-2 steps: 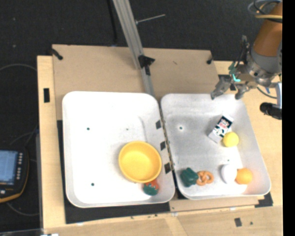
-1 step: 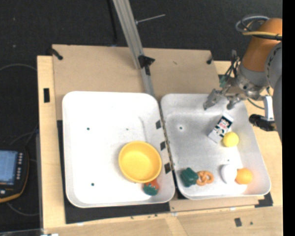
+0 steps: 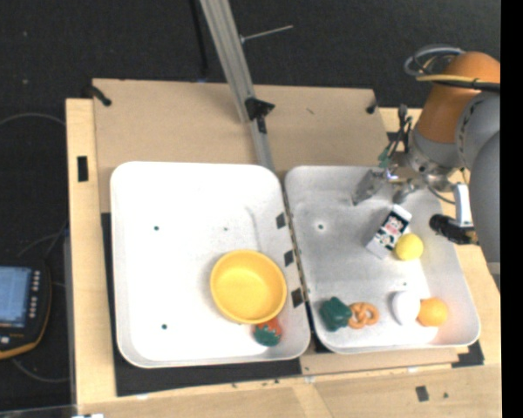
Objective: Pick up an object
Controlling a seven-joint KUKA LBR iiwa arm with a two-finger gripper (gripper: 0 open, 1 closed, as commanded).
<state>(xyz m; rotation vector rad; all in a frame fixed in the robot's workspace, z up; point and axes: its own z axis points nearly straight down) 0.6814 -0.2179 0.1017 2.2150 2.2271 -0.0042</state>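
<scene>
The gripper (image 3: 385, 184) hangs spread and holding nothing, at twelve o'clock from the small carton (image 3: 390, 231).

floor (image 3: 35, 42): dark | bench (image 3: 174, 120): tan | pole (image 3: 231, 55): grey, slanted

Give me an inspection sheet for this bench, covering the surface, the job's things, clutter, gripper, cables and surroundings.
Surface: wooden bench bearing a left bin and a right bin, side by side.
Job's things: right bin holds a small box, a yellow ball, a white object, an orange ball, a pretzel-shaped toy and a green toy. Left bin holds a yellow bowl and a red and green toy at its near rim.
Clutter: nothing seen.
Gripper: gripper over the right bin's far right part, holding nothing that can be seen.
Cables: thin cable on the dark floor at left.
Surroundings: metal pole, handheld pendant.
</scene>
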